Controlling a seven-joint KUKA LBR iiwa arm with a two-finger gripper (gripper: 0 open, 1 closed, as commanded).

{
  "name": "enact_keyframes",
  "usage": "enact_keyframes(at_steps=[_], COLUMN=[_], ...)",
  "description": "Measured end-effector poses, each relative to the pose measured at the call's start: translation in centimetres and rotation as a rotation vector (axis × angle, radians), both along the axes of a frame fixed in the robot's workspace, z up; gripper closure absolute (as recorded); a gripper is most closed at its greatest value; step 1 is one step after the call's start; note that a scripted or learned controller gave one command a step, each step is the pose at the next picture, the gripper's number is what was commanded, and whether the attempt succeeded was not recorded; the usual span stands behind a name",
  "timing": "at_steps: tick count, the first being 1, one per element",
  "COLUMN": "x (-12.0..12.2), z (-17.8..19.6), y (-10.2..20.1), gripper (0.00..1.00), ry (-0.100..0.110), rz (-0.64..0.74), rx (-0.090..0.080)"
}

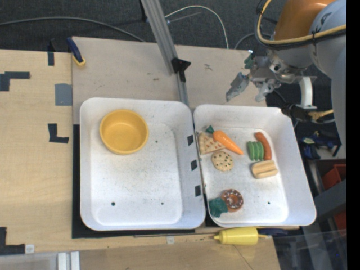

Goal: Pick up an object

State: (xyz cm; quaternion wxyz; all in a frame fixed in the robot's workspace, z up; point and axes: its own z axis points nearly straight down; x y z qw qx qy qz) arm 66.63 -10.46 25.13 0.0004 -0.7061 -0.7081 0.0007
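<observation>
yellow bottle [239, 236]: it lies on the tabletop just past the near rim of the right bin [298, 151]. i will not go for it, it could roll away.
donut [232, 199]: it touches a small green piece [217, 207] near the bin's front. i think a grab here could pinch both.
bread roll [264, 169]: it sits alone by the right wall. this looks like my easy pick.
food pile: cookie [223, 161], cracker [208, 144] and carrot [228, 142] crowd together, the carrot on top of the cracker. i worry flat things will slip out.
sausage [263, 144] and green pickle [255, 151]: side by side, touching, so i could knock one.
yellow bowl [124, 131]: in the left bin [90, 167], well apart from the food.
gripper [251, 90]: it hangs over the tabletop just past the right bin's far rim. its fingers [236, 88] are spread apart with nothing between them. coming down here, i would hit the rim.
</observation>
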Motion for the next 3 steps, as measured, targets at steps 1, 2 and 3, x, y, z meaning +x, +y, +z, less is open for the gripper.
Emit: enact_keyframes(at_steps=[1, 2, 3], x=[0.0, 0.0, 0.2], z=[0.0, -6.4, -10.8], y=[0.0, 0.6, 0.3], gripper=[0.00, 0.00, 0.00], ry=[0.000, 0.006, 0.004], rz=[0.000, 0.000, -0.001], rx=[0.000, 0.000, -0.001])
